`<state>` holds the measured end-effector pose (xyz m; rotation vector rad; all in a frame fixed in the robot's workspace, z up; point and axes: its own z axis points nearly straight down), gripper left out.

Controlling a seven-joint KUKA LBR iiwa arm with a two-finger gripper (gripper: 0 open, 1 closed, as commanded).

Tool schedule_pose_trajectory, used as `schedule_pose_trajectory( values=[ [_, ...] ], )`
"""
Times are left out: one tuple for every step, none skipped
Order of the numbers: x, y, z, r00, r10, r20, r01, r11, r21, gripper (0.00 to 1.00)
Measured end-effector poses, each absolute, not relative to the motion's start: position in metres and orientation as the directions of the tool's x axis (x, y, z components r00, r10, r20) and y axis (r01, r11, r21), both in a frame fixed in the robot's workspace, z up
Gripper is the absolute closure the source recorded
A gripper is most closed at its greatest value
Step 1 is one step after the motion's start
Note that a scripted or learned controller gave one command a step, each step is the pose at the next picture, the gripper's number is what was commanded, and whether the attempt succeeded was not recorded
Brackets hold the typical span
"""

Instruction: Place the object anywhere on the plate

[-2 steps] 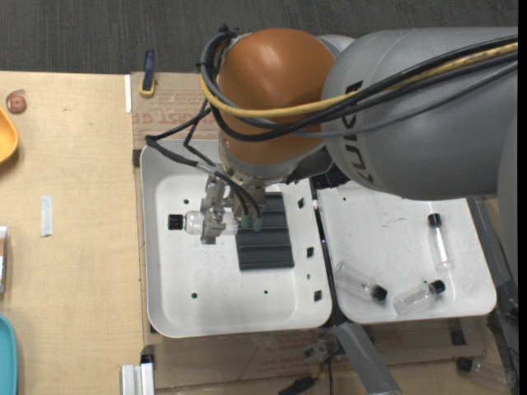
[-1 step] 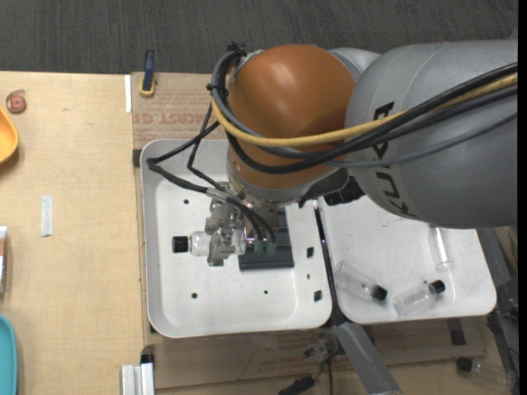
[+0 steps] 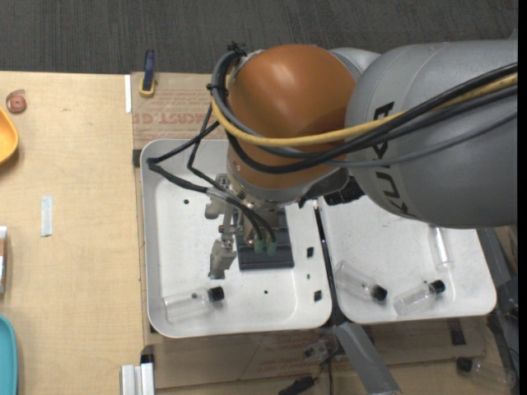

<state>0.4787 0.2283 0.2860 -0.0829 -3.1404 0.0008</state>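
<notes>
The grey arm with its orange band point(image 3: 288, 105) hangs over the left bin point(image 3: 165, 220) and covers much of its middle. Under the wrist my gripper point(image 3: 222, 257) points down toward the bin floor, left of centre. Right beside it lies a dark rectangular block point(image 3: 270, 253) with small green parts on top; I cannot tell whether it belongs to the gripper or rests in the bin. A clear vial with a black cap point(image 3: 194, 300) lies at the bin's front left, a little below the gripper and apart from it.
The right bin point(image 3: 478, 299) holds two capped clear vials point(image 3: 362, 286) point(image 3: 416, 296) near its front and a clear tube point(image 3: 442, 245) further back. On the bench to the left are an orange item point(image 3: 5, 138) and a teal one point(image 3: 5, 356).
</notes>
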Motion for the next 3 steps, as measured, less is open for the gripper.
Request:
schedule_pose_trajectory(
  values=[
    [0.48,0.227,0.295,-0.998,0.057,-0.001,0.057,0.998,0.0,1.0],
    [0.48,0.228,0.222,-0.933,0.359,0.002,0.359,0.933,-0.003,1.0],
    [0.554,0.228,0.281,-0.984,0.176,-0.003,0.176,0.984,0.0,1.0]
  ],
)
